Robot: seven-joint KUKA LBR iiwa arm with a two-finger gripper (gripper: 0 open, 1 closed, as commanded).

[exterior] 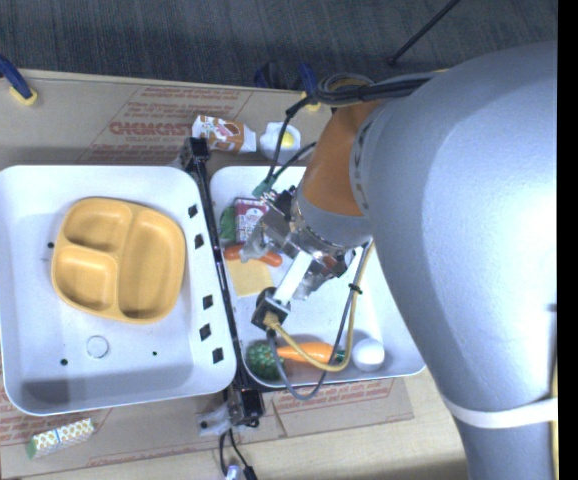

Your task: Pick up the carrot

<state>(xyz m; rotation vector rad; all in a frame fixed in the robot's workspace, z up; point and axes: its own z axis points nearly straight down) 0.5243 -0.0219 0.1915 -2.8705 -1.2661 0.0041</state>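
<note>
The gripper [269,236] is seen over the upper left part of the right bin [379,318], near the centre of the frame. Whether it is spread or pressed together cannot be told, since it is crowded by clutter and overhung by the wrist.

Just beside it, toward the left wall of the bin, a dark red and white packet [247,213] and something green [227,226] are found. An orange piece [259,258] is seen below them, and a yellow item [249,280] lower still.

The carrot [309,351], orange with a green leafy top, is laid along the bottom edge of the same bin, apart from the gripper. A white egg-shaped thing [369,354] is set just to its right.

A yellow divided plate [119,258] is held in the left bin [9,298].
</note>
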